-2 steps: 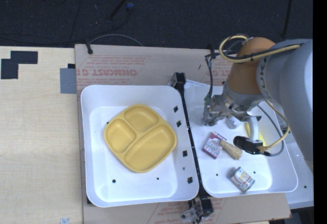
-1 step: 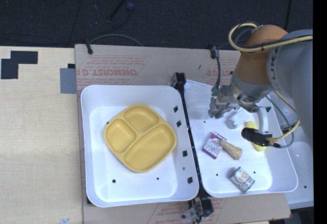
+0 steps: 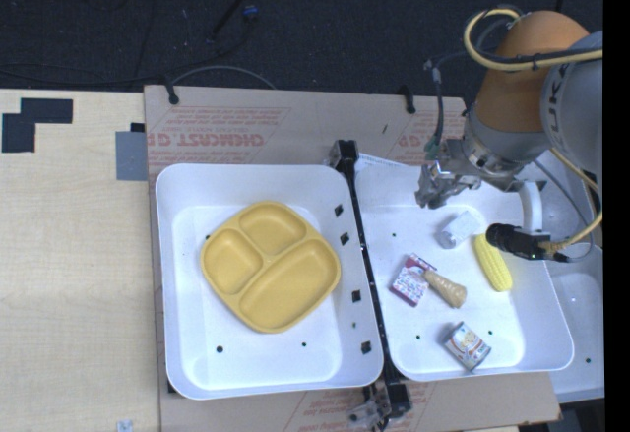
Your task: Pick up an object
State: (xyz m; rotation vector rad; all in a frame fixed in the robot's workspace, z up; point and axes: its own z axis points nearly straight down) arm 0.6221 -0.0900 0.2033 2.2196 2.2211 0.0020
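My gripper [image 3: 431,194] hangs over the back of the right bin [image 3: 551,346], its dark fingers pointing down, with nothing visible between them. Just right of and below it lies a small pale grey object [image 3: 457,226]. A yellow corn cob [image 3: 492,262] lies further right. Near the bin's middle sit a red and white packet [image 3: 409,280] and an ice cream cone [image 3: 446,287] touching it. A small printed can [image 3: 466,344] lies at the front.
The left bin [image 3: 182,351] holds a yellow divided plate [image 3: 271,266]. A black divider [image 3: 356,253] with clips runs between the two bins. The arm's grey body and orange band [image 3: 532,76] fill the upper right, with cables looping around them.
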